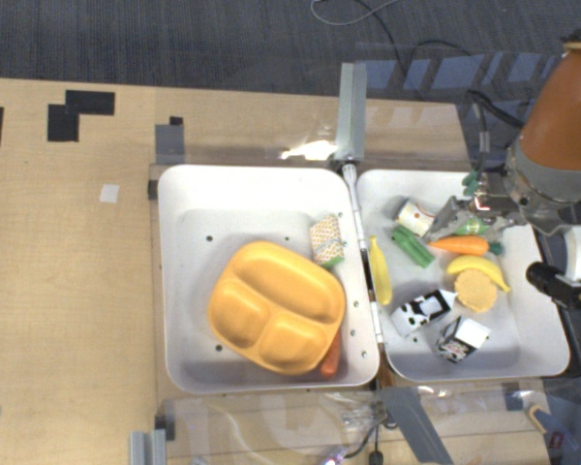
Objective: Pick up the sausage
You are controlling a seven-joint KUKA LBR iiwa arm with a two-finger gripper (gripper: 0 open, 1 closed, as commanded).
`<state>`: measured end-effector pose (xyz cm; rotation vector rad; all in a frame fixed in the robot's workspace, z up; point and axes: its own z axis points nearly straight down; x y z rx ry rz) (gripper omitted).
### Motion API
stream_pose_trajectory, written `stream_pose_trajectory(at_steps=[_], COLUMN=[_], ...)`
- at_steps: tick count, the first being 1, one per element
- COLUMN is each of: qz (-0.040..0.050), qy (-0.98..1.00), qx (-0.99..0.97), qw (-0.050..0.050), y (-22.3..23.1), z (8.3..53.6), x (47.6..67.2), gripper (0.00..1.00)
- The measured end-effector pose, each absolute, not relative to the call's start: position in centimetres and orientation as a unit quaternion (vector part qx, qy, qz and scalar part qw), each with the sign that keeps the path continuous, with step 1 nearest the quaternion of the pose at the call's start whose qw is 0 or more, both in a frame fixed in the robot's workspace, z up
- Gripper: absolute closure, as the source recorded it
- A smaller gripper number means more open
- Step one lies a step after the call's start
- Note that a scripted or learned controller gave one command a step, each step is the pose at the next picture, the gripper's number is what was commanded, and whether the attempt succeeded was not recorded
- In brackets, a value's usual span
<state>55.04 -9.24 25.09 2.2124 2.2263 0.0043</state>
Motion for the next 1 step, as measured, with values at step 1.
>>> stream_pose_trajectory(at_steps=[1], qz=[0.0045], qy=[0.689], qx=[0.725], qw=[0.005], y=[-11.12], z=[9.01], x=[49.12], gripper=[0.00])
